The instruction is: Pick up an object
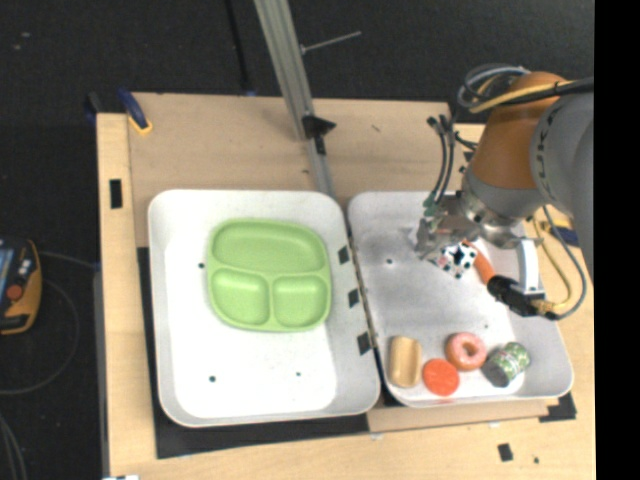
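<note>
While the gripper [445, 248] hangs low over the upper part of the right bin [395, 298], I cannot tell whether it is open, closed or gripping anything, because the wrist hides this from above. Far to its left, in the left bin [180, 368], lies a green divided plate [268, 273] with three compartments; it is flat and wide, so I judge it a poor choice for a two-finger grasp. Below the gripper and a little to its left, near the front wall of the right bin, lies a tan cylinder [403, 360]; it looks light and stiff, and I would take it across its short width. Just to the right of it is an orange-red ball [440, 377], which may roll away or slip out. Next, touching the ball, is a pink ring like a doughnut [466, 349], probably soft, best pinched across one side of the rim. Farther right is a green and grey lump [507, 362], too blurred to name. Closest of all, just right of the gripper and almost under the wrist, sits a small white cube with dark spots [462, 258], like a die; it seems hard, light and easy to hold by two opposite flat faces, so I judge it the likely target.
</note>
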`<state>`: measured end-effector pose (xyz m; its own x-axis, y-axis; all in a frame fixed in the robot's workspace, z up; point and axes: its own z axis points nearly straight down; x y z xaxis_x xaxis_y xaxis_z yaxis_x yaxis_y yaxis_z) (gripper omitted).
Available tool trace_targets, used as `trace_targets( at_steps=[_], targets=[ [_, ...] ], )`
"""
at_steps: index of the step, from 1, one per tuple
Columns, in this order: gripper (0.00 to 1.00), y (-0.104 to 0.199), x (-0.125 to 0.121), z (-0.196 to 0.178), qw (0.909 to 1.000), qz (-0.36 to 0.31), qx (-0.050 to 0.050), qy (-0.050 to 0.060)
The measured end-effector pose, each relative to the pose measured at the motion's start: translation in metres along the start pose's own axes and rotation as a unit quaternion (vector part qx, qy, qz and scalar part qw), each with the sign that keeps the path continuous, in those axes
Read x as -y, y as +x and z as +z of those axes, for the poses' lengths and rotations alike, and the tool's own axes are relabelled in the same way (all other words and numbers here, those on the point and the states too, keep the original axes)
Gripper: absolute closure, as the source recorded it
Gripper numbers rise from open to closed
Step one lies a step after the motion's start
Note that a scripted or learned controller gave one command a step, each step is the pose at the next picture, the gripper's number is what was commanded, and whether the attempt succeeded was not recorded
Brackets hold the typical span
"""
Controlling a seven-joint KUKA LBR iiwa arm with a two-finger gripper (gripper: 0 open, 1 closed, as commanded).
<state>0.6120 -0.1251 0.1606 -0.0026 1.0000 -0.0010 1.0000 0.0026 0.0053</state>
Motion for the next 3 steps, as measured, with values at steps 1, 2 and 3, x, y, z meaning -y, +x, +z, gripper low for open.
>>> trace_targets(
  at_steps=[1, 2, 3],
  targets=[
    [1.00, -0.008, -0.010, -0.055, 1.0000, 0.000, 0.001, -0.001],
    [1.00, -0.010, -0.011, -0.090, 1.0000, 0.000, 0.000, 0.000],
    [1.00, 0.036, 0.005, -0.085, 1.0000, -0.001, -0.001, 0.003]
  ],
)
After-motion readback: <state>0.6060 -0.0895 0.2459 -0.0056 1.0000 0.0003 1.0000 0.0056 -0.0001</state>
